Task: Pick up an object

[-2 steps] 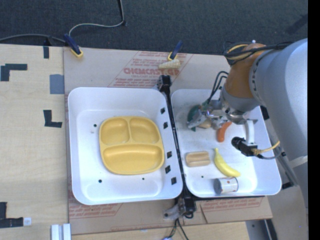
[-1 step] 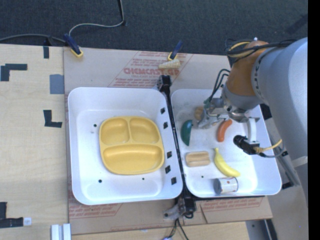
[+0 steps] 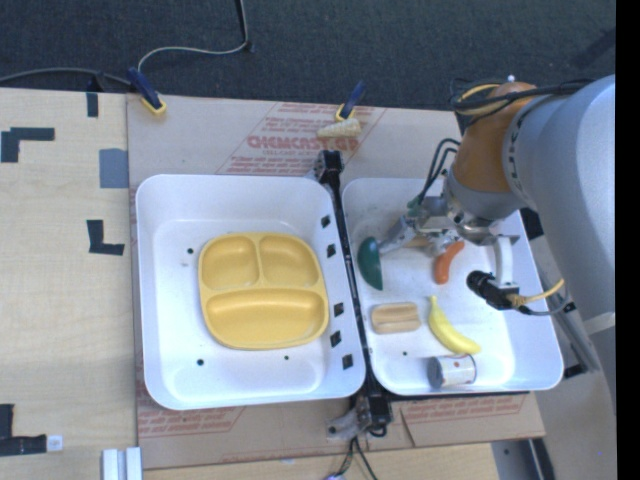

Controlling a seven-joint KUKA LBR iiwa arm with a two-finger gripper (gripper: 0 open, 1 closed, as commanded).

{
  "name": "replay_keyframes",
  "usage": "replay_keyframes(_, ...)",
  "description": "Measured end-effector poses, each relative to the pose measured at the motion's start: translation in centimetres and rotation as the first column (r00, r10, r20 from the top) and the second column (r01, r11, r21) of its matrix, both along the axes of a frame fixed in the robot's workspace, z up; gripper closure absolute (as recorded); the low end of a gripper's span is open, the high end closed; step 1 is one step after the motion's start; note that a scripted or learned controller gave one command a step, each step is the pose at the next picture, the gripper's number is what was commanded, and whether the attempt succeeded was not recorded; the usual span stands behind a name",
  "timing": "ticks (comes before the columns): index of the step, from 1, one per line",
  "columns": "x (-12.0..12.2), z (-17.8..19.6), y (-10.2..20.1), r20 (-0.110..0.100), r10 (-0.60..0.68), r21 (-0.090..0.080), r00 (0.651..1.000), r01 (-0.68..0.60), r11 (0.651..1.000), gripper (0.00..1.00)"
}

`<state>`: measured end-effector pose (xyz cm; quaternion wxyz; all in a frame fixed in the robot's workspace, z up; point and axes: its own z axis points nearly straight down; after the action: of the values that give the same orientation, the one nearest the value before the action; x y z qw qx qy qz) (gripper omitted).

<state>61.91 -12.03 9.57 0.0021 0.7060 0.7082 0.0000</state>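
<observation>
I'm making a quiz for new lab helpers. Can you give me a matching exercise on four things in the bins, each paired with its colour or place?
Things:
1. tray
2. banana
3. can
4. green item

Descriptions:
A. by the divider, right bin
B. left bin, three compartments
C. silver, near front edge of right bin
D. yellow, right of the tan block

Pairs: 1-B, 2-D, 3-C, 4-A

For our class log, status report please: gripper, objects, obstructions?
Gripper low in right white bin, finger state unclear. Green pepper-shaped toy and orange carrot-shaped toy close by it. Yellow banana, tan block lie apart.
</observation>
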Motion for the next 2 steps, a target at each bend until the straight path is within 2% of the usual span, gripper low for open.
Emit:
replay_keyframes(1,-0.01,0.92,0.09,-0.001,0.001,0.001,1.000,-0.001,1.000,1.00)
replay_keyframes(2,-0.02,0.91,0.07,-0.001,0.001,0.000,1.000,-0.001,1.000,0.00)
